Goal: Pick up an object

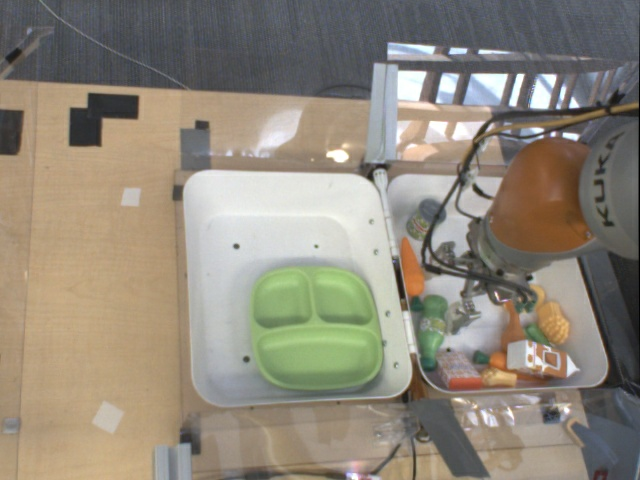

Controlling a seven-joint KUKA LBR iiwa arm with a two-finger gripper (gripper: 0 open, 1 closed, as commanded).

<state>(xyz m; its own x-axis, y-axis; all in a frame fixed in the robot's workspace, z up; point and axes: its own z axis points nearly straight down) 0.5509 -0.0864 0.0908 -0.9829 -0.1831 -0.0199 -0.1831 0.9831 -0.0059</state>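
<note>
The right bin (596, 353) holds a heap of toy food. An orange carrot (412, 265) lies along its left wall, with a green bottle (432, 326) just below it. A grey-green can (424, 218) sits near the far left corner. A yellow corn cob (553, 321), a white and orange carton (540, 360) and a red packet (460, 368) lie toward the front. My gripper (468, 306) hangs low in the bin's middle, right beside the green bottle, under the orange wrist band (535, 203). The wrist hides the objects beneath it.
The left bin (215, 228) holds a green divided plate (317, 326) toward its front. A metal rail frame (480, 78) stands behind the right bin. Black cables (470, 183) loop around the wrist. Wooden bench top (90, 298) spreads out to the left.
</note>
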